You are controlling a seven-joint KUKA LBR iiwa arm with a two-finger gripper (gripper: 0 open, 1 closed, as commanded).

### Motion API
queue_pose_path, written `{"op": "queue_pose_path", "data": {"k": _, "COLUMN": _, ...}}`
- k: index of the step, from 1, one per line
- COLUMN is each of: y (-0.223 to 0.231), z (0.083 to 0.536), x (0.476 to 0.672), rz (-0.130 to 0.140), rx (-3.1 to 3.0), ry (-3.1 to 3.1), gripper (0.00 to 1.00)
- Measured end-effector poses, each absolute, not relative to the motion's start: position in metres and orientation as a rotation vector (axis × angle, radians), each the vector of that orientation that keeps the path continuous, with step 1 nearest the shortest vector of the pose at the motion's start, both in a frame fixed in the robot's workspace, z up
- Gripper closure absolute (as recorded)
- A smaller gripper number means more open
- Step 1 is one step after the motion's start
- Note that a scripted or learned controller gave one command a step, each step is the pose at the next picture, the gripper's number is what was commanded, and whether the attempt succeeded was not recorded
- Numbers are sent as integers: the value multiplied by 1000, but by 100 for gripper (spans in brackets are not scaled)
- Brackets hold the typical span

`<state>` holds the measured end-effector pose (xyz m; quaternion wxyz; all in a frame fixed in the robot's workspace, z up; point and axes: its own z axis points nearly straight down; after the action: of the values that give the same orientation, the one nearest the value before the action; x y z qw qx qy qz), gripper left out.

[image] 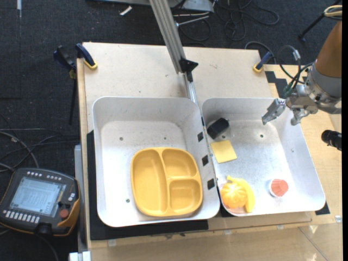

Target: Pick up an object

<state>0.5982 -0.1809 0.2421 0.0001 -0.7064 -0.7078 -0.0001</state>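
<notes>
2 fingers of the gripper hang spread and unloaded above the right bin.

The right bin holds a black block at its far left, a flat yellow square just beside it, an orange-yellow toy and a small red disc along the near edge.

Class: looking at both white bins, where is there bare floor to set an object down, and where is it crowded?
Left bin: bare along the far side and left wall, around the yellow divided plate. Right bin: bare in the middle and far right, between the yellow square and the red round piece. Crowded: the near-left corner with the orange-yellow toy and by the black block.
</notes>
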Motion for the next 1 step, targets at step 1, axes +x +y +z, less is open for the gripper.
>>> {"op": "queue_pose_path", "data": {"k": 1, "y": -181, "z": 242, "x": 598, "rz": 0, "rx": -2219, "ry": -2224, "gripper": 0}}
